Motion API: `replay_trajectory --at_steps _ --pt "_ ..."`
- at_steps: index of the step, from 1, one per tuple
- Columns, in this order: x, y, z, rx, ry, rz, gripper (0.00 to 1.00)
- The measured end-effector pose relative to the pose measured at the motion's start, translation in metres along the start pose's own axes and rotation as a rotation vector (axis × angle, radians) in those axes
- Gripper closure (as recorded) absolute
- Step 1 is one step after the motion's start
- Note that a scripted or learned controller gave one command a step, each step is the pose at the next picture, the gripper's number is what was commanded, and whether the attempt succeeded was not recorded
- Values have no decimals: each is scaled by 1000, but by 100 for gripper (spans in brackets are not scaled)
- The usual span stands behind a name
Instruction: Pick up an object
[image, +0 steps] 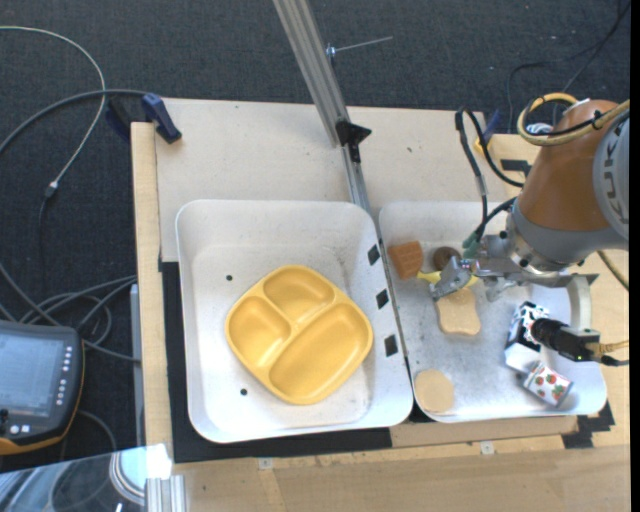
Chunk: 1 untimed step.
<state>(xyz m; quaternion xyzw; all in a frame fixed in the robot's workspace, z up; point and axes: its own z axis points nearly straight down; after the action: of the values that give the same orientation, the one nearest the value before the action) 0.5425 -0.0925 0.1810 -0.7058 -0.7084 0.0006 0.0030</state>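
Camera view has the tool (452, 280) low in the right bin (490, 385), over a tan, toast-like slice (459, 318), a yellowish bit at its tip. Whether it grips anything I cannot tell. Nothing looks lifted, so the pick seems undone. Nearby lie a brown block (405, 259), a round cracker (434, 390) and a spotted can (546, 384).

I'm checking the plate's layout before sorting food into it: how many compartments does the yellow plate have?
3: the yellow plate in the left bin has two small sections at its upper left and one large one at lower right.
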Motion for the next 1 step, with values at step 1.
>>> replay_trajectory --at_steps 1 --pt "81 12 -12 -7 1 -6 0"
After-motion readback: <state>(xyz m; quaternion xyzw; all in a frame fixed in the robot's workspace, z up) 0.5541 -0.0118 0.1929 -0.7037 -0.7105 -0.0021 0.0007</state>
